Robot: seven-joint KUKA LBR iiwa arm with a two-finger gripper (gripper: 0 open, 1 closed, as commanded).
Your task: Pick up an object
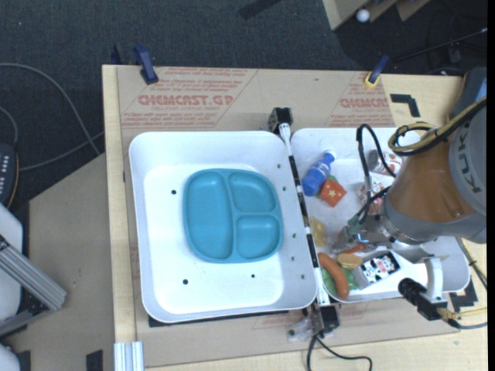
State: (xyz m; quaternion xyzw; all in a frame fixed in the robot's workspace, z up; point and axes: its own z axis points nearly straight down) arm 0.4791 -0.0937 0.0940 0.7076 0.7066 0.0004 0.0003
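Camera view looks down on small toys piled in the right bin (344, 137): a blue bottle (318, 173), a little red box (332, 192) touching it, and an orange sausage toy (334, 272) near the front wall. They lie mixed up, so any one could be picked. The gripper (363, 234) hangs low over the pile; whether it holds something, I cannot tell. A blue tray (231, 214) sits in the left bin (155, 207).

The gripper (362, 236) is being hidden beneath the arm's own wrist, the right bin (340, 139) is being largely covered, and the arm (433, 192) is being cut off at the right edge.
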